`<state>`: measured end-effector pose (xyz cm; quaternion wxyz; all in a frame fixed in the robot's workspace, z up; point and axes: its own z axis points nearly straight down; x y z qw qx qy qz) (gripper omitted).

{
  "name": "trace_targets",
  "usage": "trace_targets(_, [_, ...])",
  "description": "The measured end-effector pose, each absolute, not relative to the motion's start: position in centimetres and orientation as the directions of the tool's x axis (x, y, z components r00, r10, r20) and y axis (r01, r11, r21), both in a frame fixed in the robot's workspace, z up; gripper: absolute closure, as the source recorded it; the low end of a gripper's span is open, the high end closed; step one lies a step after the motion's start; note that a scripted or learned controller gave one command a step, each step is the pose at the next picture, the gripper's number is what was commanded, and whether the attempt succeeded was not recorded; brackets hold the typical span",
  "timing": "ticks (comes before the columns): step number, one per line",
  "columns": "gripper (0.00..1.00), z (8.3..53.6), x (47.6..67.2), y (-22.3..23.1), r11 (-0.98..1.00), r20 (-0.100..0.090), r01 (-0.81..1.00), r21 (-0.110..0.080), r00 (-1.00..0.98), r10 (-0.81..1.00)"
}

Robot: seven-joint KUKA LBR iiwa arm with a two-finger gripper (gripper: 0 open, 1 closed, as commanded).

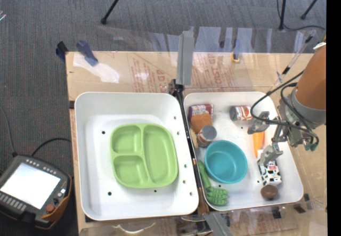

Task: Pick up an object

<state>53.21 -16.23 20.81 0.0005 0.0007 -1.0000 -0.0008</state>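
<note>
— Starting at the far left, what's down on the floor there?

— A handheld control tablet (32, 189) with a pale screen, its cable trailing off over the dark carpet. Next comes the bench (133, 67), brown board with a crumpled bit of clear plastic (101, 71) near its back left corner.

— And the left bin (90, 110)?

— White, shallow, and it carries one thing: a lime green divided plate (144, 155) with three compartments, lying flat about in the middle.

— Then the right bin (234, 96)?

— Busier. Along its left wall, a small brown-and-red packet (201, 110) at the back, an orange-brown lump (201, 122) just in front of it, then a small grey-topped can (206, 135). A teal bowl (226, 161) sits upright just in front of the can, near the middle. Lower left, a green toy (213, 189) with finger-like ends lies along the wall. At the back, a little can (242, 113) lies on its side.

— Where's the arm (311, 94)?

— Coming in from the right, orange band showing. Its end effector (272, 147) hangs over the right side of that bin, above an orange stick (258, 141) and a small black-and-white carton (269, 172). A brown round thing (269, 192) sits in the front corner.

— Is it holding anything?

— I can't tell how its grip stands; nothing I can see is clearly caught in it.
</note>
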Motion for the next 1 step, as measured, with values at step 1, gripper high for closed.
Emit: trace_targets(1, [0.00, 8.60, 50.01, -21.25, 0.996, 0.002, 0.084, 0.002, -0.996, 0.084])
